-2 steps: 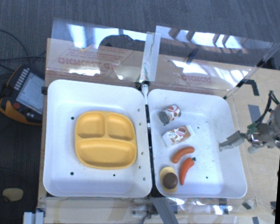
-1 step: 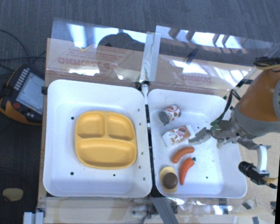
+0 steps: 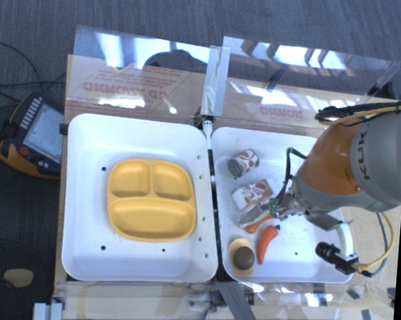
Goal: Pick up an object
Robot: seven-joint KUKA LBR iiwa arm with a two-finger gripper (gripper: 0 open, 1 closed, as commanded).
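Orange carrot (image 3: 266, 242) down in the right bin (image 3: 295, 269), near the front wall, long axis running near-vertical in the camera view with the fat end up. Just above and left of it, another small orange piece (image 3: 256, 225), lying slanted. Gripper (image 3: 278, 206) hovering right over that cluster, so the carrot lies just below and a touch left of the tool. Can't tell the gripper's state, too blurry and small. Nearby: a crumpled packet (image 3: 251, 194), a tipped can (image 3: 243, 163), a little cup with something brown (image 3: 242, 255). Over in the left bin (image 3: 81, 250), a yellow divided tray (image 3: 152, 198), well apart from everything.
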